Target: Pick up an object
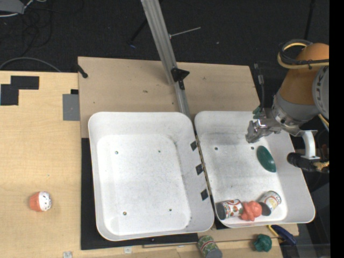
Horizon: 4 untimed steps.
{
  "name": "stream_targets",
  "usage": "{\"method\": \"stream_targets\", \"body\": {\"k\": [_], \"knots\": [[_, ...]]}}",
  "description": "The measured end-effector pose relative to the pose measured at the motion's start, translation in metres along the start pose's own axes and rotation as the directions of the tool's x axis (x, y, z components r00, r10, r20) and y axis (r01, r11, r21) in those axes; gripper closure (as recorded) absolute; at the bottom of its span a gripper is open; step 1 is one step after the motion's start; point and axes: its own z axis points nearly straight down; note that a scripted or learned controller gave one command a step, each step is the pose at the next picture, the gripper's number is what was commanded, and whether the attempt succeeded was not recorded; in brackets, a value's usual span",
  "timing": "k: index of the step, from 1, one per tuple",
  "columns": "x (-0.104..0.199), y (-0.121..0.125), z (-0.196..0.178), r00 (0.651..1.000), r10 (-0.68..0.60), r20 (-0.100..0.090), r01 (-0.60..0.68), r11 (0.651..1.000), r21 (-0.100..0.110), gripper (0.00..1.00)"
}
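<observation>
The right bin point(226, 144) holds a dark green oval object point(266, 159) near its right wall. Along its front edge lie a small labelled can point(230, 208), a red-orange lumpy toy point(250, 210) and a second small can point(271, 201). My gripper point(256, 131) hangs over the upper right part of this bin, just above and left of the green oval. Nothing shows in its grasp. The grey arm with its orange band point(301, 85) reaches in from the right.
The left bin point(107, 123) sits beside the right one. A red and white ball point(40, 201) lies on the bench at far left. A can point(207, 246) and a green lump point(262, 243) lie in front of the bins. An aluminium rail point(164, 42) slants in from behind.
</observation>
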Motion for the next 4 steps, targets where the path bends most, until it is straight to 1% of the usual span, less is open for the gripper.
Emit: {"method": "stream_targets", "body": {"k": [1,2,3,4], "knots": [[0.0,0.005,-0.063,1.0,-0.001,0.001,0.001,1.0,-0.001,1.0],[-0.002,0.006,-0.112,1.0,-0.001,0.0,0.001,1.0,0.001,1.0],[0.044,0.008,-0.11,1.0,-0.003,-0.002,0.003,1.0,0.007,1.0],[0.086,0.001,-0.097,1.0,-0.002,-0.003,0.002,1.0,0.009,1.0]]}}
